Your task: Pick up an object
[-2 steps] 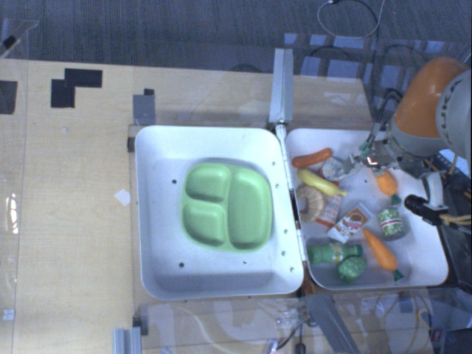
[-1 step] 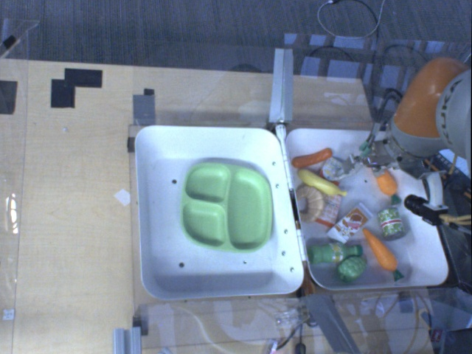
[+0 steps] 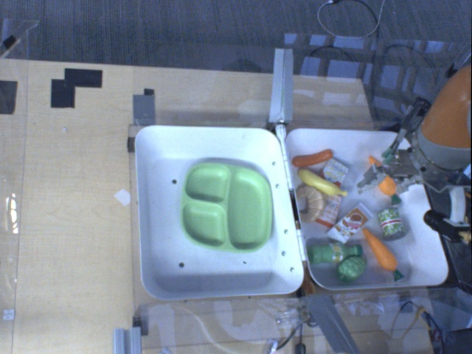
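The right bin (image 3: 435, 271) holds several toy foods. Among them are a red sausage (image 3: 312, 158), a yellow banana (image 3: 321, 183), a green can (image 3: 391, 223), a large carrot (image 3: 381, 251), a green bottle (image 3: 332, 254) and a broccoli (image 3: 352, 269). My gripper (image 3: 380, 174) reaches in from the right and hangs low over the bin's upper right part. It sits right above a small orange carrot-like piece (image 3: 388, 186), which it partly hides. Whether it touches that piece is unclear.
The left bin (image 3: 158, 271) contains a green divided plate (image 3: 227, 205). A metal divider post (image 3: 281, 87) stands between the bins at the back. A small packet (image 3: 336, 170), a bread piece (image 3: 310, 198) and a white and red box (image 3: 349, 223) crowd the right bin's middle.
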Motion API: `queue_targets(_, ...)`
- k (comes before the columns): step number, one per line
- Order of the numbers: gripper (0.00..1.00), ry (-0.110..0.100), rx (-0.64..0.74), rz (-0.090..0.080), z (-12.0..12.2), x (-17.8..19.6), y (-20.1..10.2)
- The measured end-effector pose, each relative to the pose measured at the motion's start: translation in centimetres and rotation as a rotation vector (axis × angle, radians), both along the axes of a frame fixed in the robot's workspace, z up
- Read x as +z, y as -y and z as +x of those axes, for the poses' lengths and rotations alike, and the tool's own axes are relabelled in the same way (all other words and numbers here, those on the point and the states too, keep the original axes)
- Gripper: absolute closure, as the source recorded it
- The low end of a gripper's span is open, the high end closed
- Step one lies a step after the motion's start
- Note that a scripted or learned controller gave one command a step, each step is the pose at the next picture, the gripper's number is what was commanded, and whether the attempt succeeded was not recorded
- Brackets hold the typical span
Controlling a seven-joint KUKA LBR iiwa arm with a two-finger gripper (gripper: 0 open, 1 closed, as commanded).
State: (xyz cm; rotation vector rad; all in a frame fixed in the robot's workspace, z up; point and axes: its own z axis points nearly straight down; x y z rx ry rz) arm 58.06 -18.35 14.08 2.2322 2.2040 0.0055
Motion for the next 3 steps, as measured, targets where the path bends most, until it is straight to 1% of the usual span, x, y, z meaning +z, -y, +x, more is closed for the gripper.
queue_targets(1, 1.0, 0.007, 0.003, -0.001, 0.2, 1.2, -0.1)
queue_targets(2, 1.0, 0.0, 0.073, -0.001, -2.7, 3.6, 1.5)
queue_targets(3, 1.0, 0.002, 0.081, -0.001, -3.7, 13.8, -3.4)
